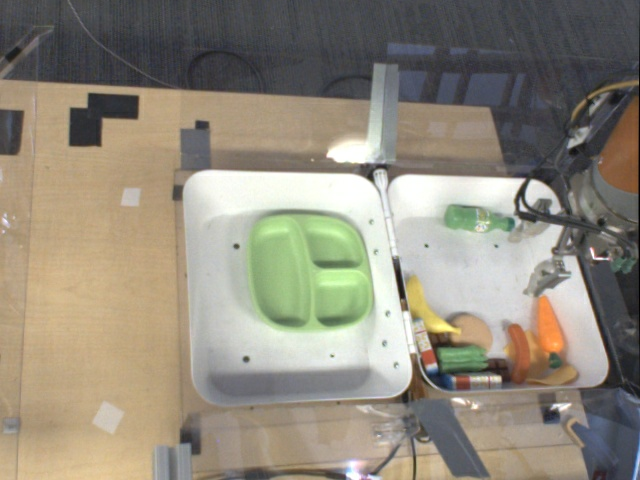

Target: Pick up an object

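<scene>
The right bin holds several small objects. A green bottle lies on its side near the far wall. A yellow banana, a tan round piece, a green block, a red sausage shape and an orange carrot crowd the near edge. My gripper hangs over the right side of this bin, just above and behind the carrot and to the right of the bottle. Nothing shows in its grasp.
The left bin holds a green divided plate at its middle. A metal divider runs between the two bins. Black cables loop off the arm near the right bin's far corner. Wooden benchtop extends to the left.
</scene>
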Controlling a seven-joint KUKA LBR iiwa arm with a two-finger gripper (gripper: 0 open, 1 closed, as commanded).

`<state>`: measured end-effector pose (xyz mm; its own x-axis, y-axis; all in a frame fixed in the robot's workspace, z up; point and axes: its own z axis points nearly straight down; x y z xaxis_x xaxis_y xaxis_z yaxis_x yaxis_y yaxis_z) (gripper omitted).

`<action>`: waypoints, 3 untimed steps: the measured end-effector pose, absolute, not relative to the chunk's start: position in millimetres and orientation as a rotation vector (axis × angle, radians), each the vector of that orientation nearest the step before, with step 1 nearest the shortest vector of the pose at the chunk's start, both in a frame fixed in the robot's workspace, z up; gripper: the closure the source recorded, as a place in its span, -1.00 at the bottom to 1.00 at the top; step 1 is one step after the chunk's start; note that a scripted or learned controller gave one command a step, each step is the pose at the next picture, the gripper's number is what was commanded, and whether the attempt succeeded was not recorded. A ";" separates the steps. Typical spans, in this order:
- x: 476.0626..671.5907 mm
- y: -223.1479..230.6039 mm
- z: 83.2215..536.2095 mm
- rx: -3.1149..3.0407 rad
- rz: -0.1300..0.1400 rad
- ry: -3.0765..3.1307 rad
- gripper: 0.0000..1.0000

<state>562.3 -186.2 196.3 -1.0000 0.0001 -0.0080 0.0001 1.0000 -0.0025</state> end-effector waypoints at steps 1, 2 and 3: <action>540.7 -203.7 96.6 -0.133 -0.004 3.129 -1.00; 506.8 -205.8 91.8 -0.557 -0.012 3.073 -1.00; 503.3 -205.3 91.4 -1.031 -0.017 2.949 -1.00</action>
<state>503.3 -205.3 91.4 -0.7821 -0.6230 -0.0128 -0.6228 0.7822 -0.0158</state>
